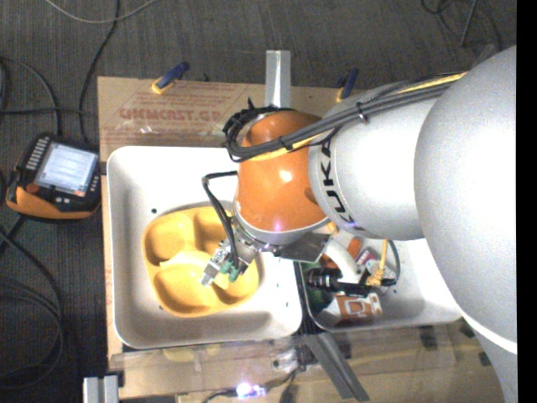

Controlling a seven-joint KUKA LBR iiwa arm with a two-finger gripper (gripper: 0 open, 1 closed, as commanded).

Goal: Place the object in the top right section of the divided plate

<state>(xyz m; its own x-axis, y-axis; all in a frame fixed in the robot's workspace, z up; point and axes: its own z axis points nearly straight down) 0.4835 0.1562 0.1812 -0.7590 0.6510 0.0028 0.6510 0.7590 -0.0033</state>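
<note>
A yellow divided plate [172,246] lies in the left white bin [126,225]. Its large lower section faces the near edge and two smaller sections lie behind it. The orange wrist hides part of the right rear section. My gripper [221,269] hangs low over the plate's right side, near the ridge between the right rear section and the lower one. Small green and whitish bits show at its tip, and I cannot tell whether they are an object or part of the gripper.
The arm's grey body and orange band [277,175] cover most of the right bin [419,305]. Several small items lie there, among them a brown box [358,306] and a red-and-white piece [362,254]. A teach pendant [54,175] rests left of the bench.
</note>
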